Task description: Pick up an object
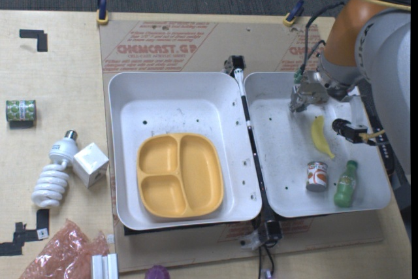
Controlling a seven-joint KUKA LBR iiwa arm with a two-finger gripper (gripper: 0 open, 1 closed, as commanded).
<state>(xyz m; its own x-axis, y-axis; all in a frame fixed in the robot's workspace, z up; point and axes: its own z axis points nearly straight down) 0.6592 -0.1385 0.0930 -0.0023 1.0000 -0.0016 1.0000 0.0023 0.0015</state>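
In the right bin (281,140) lie a yellow banana (320,137), a small can with an orange and white label (317,176) and a green bottle with a yellow cap (345,183). My gripper (300,101) hangs over the bin's far part, just up and left of the banana's upper end. Nothing shows between its fingers. The arm with its orange band (349,26) comes in from the upper right.
The left bin (127,101) holds a yellow divided plate (179,174). Left of the bins on the bench lie a spiral light bulb (53,174), a white cube (90,164), a small green can (20,112) and a pink mesh bag (62,251).
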